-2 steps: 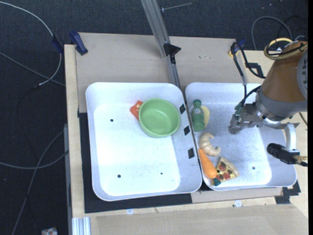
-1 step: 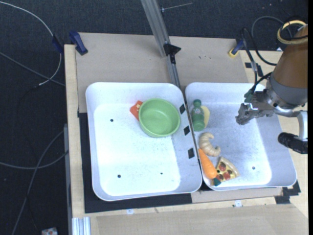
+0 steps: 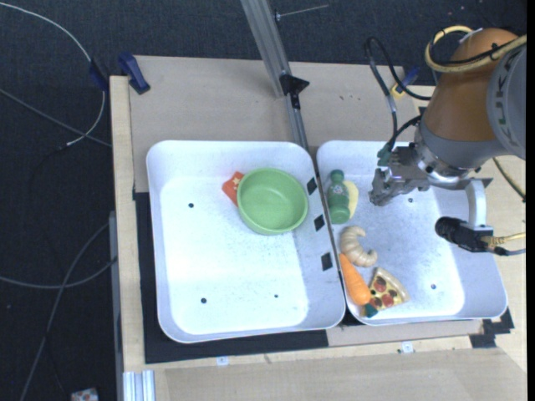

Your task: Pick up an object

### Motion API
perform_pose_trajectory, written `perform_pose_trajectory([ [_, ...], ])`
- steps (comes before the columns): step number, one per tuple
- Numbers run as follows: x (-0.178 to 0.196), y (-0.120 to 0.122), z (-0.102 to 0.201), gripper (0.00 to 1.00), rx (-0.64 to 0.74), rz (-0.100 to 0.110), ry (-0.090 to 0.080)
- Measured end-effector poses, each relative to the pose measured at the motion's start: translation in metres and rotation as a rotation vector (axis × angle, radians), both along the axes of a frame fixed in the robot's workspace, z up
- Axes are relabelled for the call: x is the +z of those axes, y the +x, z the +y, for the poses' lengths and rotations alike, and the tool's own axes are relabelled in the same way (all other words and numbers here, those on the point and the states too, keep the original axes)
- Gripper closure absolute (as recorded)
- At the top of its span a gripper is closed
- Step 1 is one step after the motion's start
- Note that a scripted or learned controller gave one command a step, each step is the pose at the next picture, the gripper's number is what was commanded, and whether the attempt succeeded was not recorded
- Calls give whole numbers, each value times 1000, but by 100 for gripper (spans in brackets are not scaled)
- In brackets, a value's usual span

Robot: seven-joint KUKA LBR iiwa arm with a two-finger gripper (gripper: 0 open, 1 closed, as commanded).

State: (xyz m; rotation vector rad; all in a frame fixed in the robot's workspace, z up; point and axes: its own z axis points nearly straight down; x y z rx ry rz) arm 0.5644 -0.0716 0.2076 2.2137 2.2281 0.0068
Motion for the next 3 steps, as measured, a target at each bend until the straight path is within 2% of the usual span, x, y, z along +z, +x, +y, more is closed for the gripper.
perform_pose_trajectory([
  [1, 11, 6, 47, 100, -1, 1, 1],
  [2, 20, 19, 111, 100, 0, 2, 1],
  [3, 14, 36, 169, 100, 0, 3, 1],
])
